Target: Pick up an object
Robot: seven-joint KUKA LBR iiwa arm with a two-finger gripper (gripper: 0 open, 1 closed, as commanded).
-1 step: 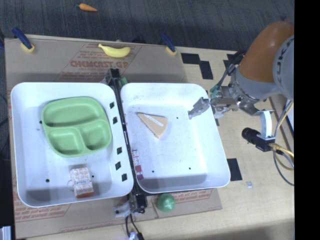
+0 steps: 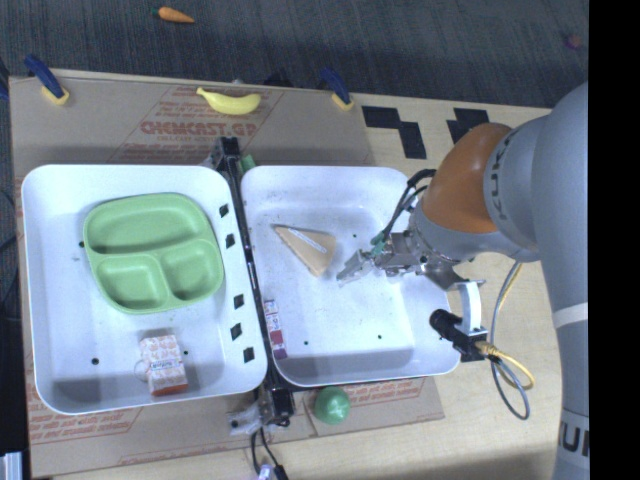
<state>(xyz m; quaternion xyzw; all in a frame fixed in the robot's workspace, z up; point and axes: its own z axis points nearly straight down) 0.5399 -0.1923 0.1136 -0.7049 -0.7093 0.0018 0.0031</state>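
A tan wedge-shaped piece (image 2: 306, 247) lies in the right bin (image 2: 340, 353), near its middle. My gripper (image 2: 352, 267) hangs over the right bin just right of the wedge, its metal fingers pointing left toward it. Nothing shows between the fingers. The grey arm with its orange band (image 2: 468, 180) comes in from the right above the bin's right wall. In the left bin (image 2: 50, 298) rest a green divided tray (image 2: 153, 251) and a small wrapped packet (image 2: 163, 362) near the front.
A yellow banana (image 2: 230, 99) lies on the cardboard behind the bins. A green ball (image 2: 332, 404) sits in front of the right bin. Blue clamps (image 2: 47, 80) hold the cardboard's back edge. An orange item (image 2: 176, 14) lies on the floor beyond.
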